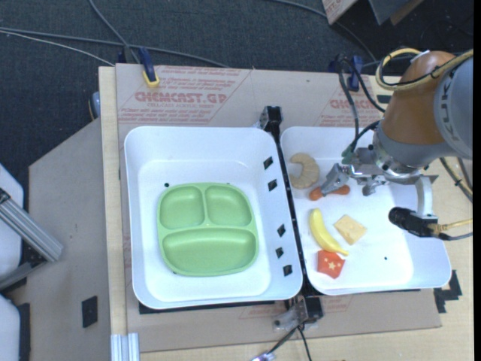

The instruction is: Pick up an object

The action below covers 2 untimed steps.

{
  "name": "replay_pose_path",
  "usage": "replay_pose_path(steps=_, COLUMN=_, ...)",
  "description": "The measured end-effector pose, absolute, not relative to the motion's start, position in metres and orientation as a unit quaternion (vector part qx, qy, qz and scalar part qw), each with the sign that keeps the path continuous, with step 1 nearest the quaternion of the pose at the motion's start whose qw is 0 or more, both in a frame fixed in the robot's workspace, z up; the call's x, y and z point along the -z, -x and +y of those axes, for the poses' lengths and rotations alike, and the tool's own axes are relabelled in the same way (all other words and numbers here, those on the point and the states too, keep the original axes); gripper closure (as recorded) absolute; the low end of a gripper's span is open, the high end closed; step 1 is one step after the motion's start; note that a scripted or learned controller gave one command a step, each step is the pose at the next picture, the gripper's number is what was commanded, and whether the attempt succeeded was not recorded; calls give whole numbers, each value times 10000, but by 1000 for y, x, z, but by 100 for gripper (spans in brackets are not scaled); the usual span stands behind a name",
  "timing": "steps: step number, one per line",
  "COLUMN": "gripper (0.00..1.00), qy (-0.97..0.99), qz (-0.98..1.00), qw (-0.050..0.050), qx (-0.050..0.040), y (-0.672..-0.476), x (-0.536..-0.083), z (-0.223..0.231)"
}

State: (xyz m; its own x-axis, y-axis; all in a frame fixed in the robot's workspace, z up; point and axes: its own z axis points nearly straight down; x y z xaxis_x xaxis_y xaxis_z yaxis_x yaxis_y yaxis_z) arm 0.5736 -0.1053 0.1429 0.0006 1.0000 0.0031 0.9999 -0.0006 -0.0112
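Gripper over right bin, partly hiding carrot.

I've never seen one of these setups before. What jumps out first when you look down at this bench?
The big green divided plate lying in the left bin catches the eye first. Next is the grey and orange arm reaching in from the right, its gripper low over the right bin, close to a small orange carrot. In front of it lies a bright cluster of toy food: a yellow banana, a cheese wedge and a red strawberry.
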Motion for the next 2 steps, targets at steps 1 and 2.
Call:
replay_pose_path(steps=1, gripper=0, qy=7071, qz=-7071, qw=48, qx=-26, y=-572, x=-88, z=-104)
replay_pose_path(steps=2, gripper=100, qy=7073, qz=-7069, qw=25, qx=-8, y=-574, x=-101, z=-105)
